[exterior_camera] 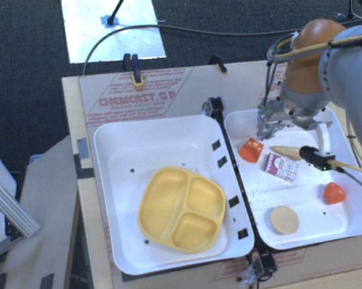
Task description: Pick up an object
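Tabletop [96, 249] w/ two white bins side by side. Left bin [117, 181], well to the tool's left in view, holds a yellow divided plate [182, 209] w/ 3 compartments, lying flat. Right bin [353, 214] sits under the tool. Grey arm [355, 73] w/ orange band reaches in from the right, over that bin's far end. Tool [266, 125] hangs low near the bin's far-left corner; can't tell how far open it is, and no obj is visibly held.

Objs lie loose on the right bin floor:
- **Tan round disc** [284, 219]: well apart from the tool, on the camera side.
- **Red-and-white packet** [280, 166]: near, below the tool in view.
- **Tan cone** [285, 152]: on its side, btw tool and packet.
- **Orange block** [250, 150]: just beside the tool, below-left.
- **Small red piece** [333, 192]: well apart, toward the near right.
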Motion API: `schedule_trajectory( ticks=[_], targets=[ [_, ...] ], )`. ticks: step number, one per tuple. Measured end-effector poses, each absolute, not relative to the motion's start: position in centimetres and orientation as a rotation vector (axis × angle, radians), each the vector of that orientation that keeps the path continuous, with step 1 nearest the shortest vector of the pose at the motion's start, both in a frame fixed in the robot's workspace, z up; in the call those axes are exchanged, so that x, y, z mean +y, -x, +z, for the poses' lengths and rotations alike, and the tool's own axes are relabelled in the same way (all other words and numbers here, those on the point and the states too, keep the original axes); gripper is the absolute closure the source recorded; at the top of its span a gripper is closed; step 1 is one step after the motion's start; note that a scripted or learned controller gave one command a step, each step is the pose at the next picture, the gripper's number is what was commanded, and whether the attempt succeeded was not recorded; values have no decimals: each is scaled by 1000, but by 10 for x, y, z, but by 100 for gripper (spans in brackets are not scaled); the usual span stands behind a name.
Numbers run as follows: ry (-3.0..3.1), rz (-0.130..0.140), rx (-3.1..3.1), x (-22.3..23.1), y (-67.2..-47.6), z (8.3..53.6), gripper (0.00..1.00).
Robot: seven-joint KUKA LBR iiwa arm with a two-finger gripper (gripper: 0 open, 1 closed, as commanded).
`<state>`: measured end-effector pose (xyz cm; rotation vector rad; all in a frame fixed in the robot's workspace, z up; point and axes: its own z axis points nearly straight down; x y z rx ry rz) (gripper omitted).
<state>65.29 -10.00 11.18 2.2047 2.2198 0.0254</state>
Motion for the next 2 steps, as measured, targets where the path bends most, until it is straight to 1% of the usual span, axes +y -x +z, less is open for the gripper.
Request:
schedule_trajectory(
  ticks=[1, 2],
  targets=[
    [-2213, 5, 2224, -101, -658, 156, 100],
    [-2211, 7, 2224, -103, -667, 204, 100]
  ],
)
